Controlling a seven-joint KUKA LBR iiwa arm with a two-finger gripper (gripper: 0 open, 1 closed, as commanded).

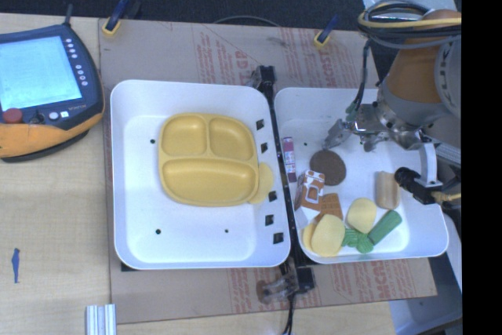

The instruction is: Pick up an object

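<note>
My gripper point(353, 139) hangs over the back of the right bin point(423, 247), open, with nothing between its fingers. Just in front of it lies a round brown cookie point(327, 166). Nearer the front are a small brown-and-white carton point(312, 188), an orange-brown piece point(331, 205), two yellow pieces point(328, 235) point(361, 214), a green object point(378, 230) and a tan block point(385, 189). A thin pink tube point(289, 157) lies along the bin's left wall.
The left bin point(133, 231) holds a yellow divided plate point(209, 159). A tablet-like pendant point(43, 86) rests on the bench at far left. A black part of the arm point(416, 184) reaches over the right bin's right side.
</note>
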